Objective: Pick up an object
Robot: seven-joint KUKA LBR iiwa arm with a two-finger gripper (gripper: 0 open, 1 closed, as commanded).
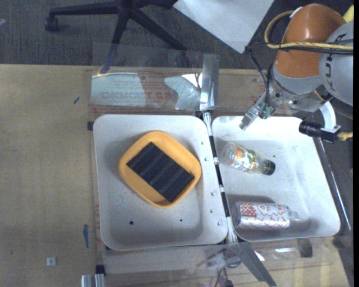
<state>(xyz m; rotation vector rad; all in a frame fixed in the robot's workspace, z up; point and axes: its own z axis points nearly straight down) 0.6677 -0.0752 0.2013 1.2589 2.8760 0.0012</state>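
Beyond tan bench (45, 168), dark floor (33, 45), perhaps carpet.

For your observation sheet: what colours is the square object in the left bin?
Yellow-orange frame, dark panel, on the square object in the camera view.

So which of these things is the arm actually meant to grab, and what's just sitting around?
Part of the job (things in the bins it could pick up):
- yellow tray with a dark ribbed insert, left bin
- clear plastic bottle with an orange label, right bin
- red-and-white patterned tube, right bin
- the gripper, over the right bin's far edge

Just lying about:
- clear plastic sheet behind the bins
- office chair base
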